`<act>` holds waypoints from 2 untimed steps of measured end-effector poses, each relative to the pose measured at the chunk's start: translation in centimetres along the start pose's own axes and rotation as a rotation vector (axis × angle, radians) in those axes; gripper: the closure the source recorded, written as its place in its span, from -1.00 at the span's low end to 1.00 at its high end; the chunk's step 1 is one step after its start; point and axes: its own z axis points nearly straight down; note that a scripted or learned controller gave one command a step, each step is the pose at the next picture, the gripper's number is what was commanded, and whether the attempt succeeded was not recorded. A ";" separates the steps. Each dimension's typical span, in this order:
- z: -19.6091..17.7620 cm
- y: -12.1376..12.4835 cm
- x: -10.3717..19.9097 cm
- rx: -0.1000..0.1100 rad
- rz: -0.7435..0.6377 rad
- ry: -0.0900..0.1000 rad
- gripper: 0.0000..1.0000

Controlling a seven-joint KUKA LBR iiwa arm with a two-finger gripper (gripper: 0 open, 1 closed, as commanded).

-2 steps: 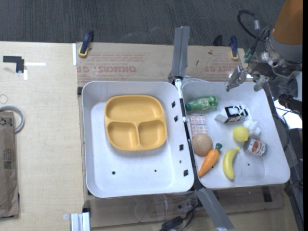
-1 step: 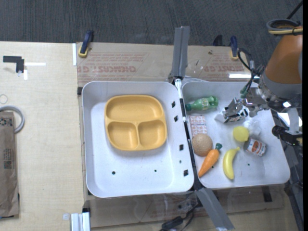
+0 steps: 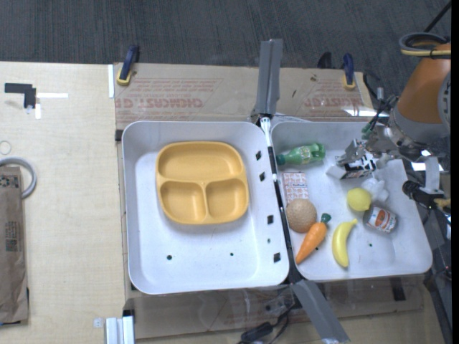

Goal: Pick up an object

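Your gripper [image 3: 356, 162] hangs over the right bin [image 3: 401, 267], near its back; whether it is parted or closed I cannot tell. The lemon [image 3: 359, 199] lies just in front of it, the green bottle [image 3: 301, 153] to its left, apparently untouched.

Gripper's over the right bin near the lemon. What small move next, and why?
Probably ease the gripper down and toward the lemon, the nearest object, just below it in the camera view. Nothing is visibly held. The can lies close beside the lemon, so approach from the bottle side.
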 end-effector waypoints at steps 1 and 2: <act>-1.2 0.2 -0.1 -0.004 0.001 0.000 1.00; -15.8 3.9 2.8 0.023 -0.039 0.004 1.00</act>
